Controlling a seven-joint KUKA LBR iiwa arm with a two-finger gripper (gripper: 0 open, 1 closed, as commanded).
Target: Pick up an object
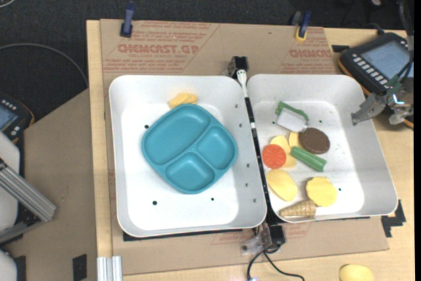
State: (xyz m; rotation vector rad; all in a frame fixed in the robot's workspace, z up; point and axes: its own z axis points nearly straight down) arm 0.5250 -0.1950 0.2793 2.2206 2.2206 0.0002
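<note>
I am holding my two-finger gripper (360, 116) at the right rim of the right shallow white plastic bin (368, 161), above its upper right corner; whether its fingers are apart or together I cannot tell at this size. Nothing is showing between them, so I am treating the pick as not yet begun.

The candidate objects are lying clustered in the left half of that bin: a round orange-red toy slice (274, 155), a dark brown round disc (314, 140), a green cylindrical piece (308, 158), two yellow rounded pieces (282, 185) (321, 191), a tan cone-shaped piece (299, 209) near the bottom wall, and a white flat piece with a green rim (290, 118) towards the top.

The left shallow white plastic bin (131, 168) is carrying a teal divided plastic tray (189, 148), with a small yellow ridged piece (182, 100) just beyond its far edge (probably kept apart from the pick pile).

I am judging the brown disc the nearest reachable target, though its neighbours are crowding it
</note>
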